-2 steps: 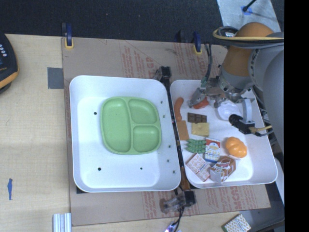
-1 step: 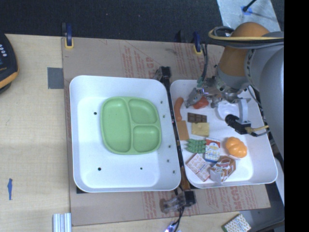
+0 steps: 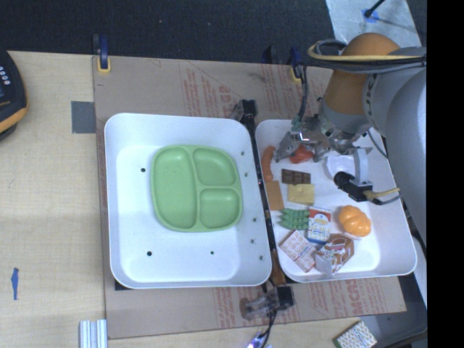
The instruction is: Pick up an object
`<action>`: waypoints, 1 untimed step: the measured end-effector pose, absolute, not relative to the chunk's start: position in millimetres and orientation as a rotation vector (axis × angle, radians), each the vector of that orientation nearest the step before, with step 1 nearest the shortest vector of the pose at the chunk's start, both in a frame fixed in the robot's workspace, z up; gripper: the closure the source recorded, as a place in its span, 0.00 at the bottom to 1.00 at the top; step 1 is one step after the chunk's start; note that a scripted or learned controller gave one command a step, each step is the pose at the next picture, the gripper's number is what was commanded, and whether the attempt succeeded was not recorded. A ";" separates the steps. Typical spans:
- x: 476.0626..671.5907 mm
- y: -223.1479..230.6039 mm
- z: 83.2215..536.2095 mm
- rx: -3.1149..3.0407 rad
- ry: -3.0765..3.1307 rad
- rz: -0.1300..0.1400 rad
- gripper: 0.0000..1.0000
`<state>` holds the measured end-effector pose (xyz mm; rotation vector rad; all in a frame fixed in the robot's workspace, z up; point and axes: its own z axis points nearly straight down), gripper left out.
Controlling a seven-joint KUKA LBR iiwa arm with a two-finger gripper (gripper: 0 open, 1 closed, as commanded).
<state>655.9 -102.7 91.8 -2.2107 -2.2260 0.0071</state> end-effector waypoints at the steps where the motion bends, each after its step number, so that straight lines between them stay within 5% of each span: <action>1: 656.4 -119.1 92.2 -2.219 -2.224 0.003 0.00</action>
